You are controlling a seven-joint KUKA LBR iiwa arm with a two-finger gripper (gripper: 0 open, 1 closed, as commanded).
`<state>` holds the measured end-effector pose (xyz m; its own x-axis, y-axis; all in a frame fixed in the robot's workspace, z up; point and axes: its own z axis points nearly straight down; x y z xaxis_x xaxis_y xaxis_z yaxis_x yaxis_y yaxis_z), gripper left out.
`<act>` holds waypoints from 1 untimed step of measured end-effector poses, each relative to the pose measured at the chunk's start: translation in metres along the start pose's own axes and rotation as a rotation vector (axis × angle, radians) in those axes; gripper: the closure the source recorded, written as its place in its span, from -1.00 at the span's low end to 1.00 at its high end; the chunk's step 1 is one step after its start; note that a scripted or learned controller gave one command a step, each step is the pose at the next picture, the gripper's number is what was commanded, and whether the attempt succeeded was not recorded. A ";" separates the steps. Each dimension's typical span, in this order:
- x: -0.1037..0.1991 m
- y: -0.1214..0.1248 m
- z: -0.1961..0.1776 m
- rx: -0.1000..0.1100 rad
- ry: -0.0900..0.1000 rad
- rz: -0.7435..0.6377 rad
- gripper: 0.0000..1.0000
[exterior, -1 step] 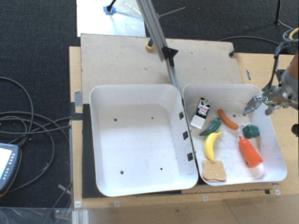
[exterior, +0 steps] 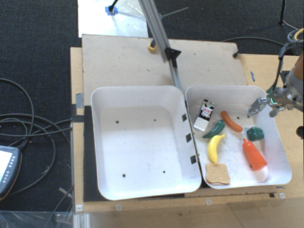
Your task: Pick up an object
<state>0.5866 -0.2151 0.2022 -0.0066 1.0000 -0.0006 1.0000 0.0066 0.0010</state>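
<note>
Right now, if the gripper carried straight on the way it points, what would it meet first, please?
The gripper points left and down into the right bin. Its line probably reaches the sausage first, with the green pepper beyond; depth is unclear, so it might touch the bin floor short of it.

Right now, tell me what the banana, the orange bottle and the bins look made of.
Banana: likely moulded plastic, uniformly yellow and smooth, a toy by its look. Orange bottle: probably plastic too, with a glossy orange body and a pale end. Right bin and left bin: thin white plastic or coated sheet, matte, with rounded corners; the view cannot settle which.
</note>
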 end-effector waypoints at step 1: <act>0.009 0.004 0.055 0.004 0.002 0.000 -1.00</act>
<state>0.5908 -0.2058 0.1475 -0.0065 1.0000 0.0013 1.0000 0.0065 -0.0033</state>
